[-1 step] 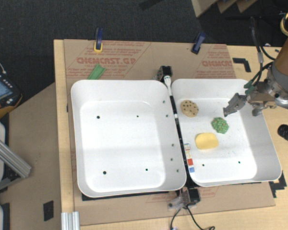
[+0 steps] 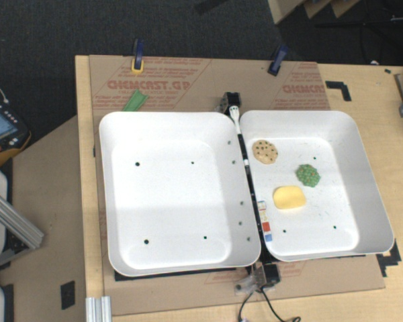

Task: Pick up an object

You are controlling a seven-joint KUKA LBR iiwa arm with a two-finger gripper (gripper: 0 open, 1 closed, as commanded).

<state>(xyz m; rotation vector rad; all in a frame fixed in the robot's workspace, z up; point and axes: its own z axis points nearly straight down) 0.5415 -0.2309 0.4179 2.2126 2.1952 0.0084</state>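
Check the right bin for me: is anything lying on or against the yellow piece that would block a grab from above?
Nothing visible does. The yellow piece lies apart from the green piece and the cookie, on the bare floor of the right bin, nothing over it.

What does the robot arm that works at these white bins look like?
The rig notes describe it: a grey arm with an orange band above the wrist, ending in a two-finger gripper. Waiting for it in the right bin are a cookie, a green lump and a yellow piece.
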